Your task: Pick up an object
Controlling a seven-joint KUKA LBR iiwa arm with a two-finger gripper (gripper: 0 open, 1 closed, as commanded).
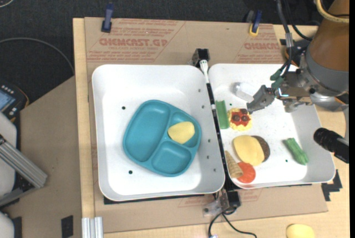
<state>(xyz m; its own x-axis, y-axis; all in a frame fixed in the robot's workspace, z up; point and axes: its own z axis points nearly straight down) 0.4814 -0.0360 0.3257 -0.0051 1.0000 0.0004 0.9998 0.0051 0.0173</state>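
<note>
The desk (166, 37) is brown cardboard printed "CHEMCAST"; the hand (256, 102) hovers above a small toy pizza (239, 119), its grip state unclear.

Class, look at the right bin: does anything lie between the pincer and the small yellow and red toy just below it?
Nothing visible does. The pincer hangs just above and right of the yellow and red toy, with bare white bin floor between them. The green block lies to the toy's left, out of the path.

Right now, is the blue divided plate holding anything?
Yes. The blue plate in the left bin holds one yellow piece in its right compartment.
</note>
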